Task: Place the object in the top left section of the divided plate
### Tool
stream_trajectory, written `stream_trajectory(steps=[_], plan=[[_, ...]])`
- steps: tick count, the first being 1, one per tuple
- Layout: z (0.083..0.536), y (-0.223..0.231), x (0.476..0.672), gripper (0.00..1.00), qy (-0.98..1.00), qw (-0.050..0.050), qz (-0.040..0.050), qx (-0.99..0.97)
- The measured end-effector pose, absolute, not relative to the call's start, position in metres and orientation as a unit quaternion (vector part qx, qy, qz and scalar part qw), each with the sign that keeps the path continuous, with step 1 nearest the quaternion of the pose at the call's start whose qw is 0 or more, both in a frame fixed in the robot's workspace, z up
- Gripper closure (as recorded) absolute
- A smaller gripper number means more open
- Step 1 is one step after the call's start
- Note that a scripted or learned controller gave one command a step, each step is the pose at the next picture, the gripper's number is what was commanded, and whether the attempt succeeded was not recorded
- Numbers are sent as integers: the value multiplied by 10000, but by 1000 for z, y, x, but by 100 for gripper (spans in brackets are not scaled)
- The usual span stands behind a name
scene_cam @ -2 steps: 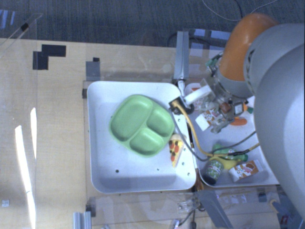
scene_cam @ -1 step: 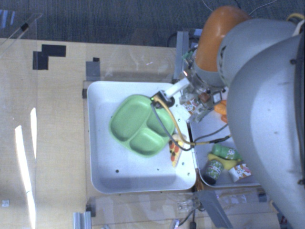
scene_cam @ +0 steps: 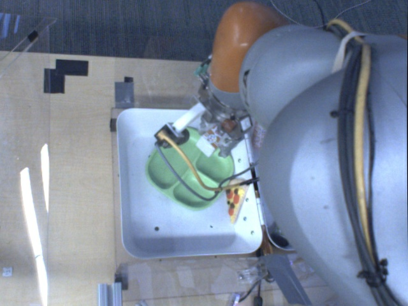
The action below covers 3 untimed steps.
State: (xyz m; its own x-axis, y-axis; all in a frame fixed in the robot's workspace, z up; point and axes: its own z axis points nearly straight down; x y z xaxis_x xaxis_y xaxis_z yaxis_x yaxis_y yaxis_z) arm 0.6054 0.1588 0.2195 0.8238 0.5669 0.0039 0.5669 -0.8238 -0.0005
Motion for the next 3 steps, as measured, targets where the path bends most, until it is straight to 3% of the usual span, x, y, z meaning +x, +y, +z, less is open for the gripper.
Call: stream_trajectory(steps=[1,2,3], plan=[[220,158,606,0,-2959,10,-22,-9552],[185,52,654,0,-2911,0,-6,-9567],[407,-7,653,0,-3697,-7,-28,-9291]])
